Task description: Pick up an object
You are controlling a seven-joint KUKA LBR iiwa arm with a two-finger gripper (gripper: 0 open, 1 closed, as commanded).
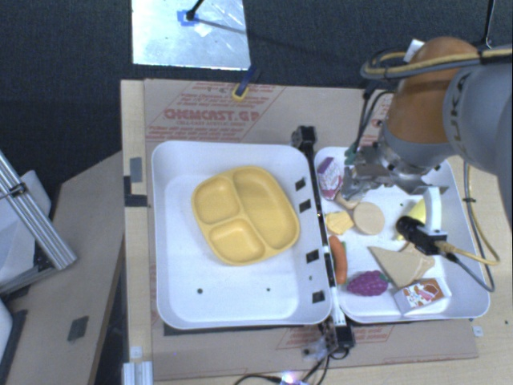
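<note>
Left bin (pixel 172 239): holds a yellow divided plate (pixel 244 213), lying flat near the middle, slightly toward the far edge.
Divider (pixel 317 231): black clips run along the seam where the two bins meet.
Right bin (pixel 474 295): crowded with toy food.
Packet (pixel 329 176): white with a purple print, at the right bin's far left corner, just left of the gripper.
Carrot (pixel 339 259): orange, along the right bin's left edge, near the seam.
Grapes (pixel 367 283): purple cluster at the near edge, beside the carrot's lower end.
Round cracker (pixel 369 217): pale disc near the bin's middle, just below the gripper.
Gripper (pixel 358 184): low over the far left part of the right bin; I cannot tell how its opening stands or whether it grips anything.
Wedge (pixel 399 263): tan slice toward the near right.
Carton (pixel 420 294): small, red and white, at the near right corner.
</note>
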